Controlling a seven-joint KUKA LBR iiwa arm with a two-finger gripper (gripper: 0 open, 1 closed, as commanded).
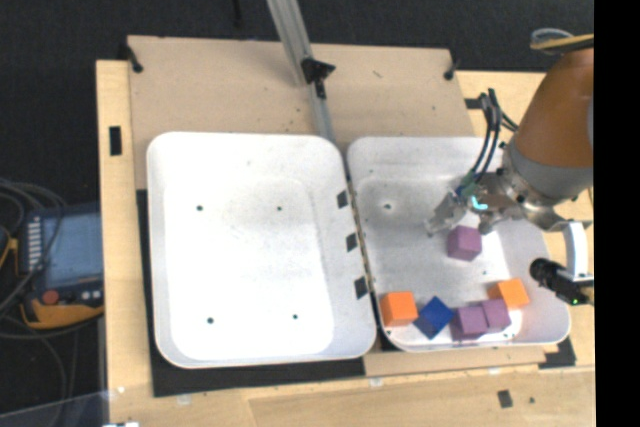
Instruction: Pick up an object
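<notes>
Two shallow white bins with rounded corners sit side by side on the wooden bench. The left bin shows a bare, speckled floor. The right bin contains six blocks: three purple, two orange, one blue. One purple block lies alone near the bin's middle. Along the near wall sit an orange block, a blue block, two touching purple blocks and a second orange block. The gripper hangs just beside the lone purple block; whether its grasp is wide or narrow cannot be told.
</notes>
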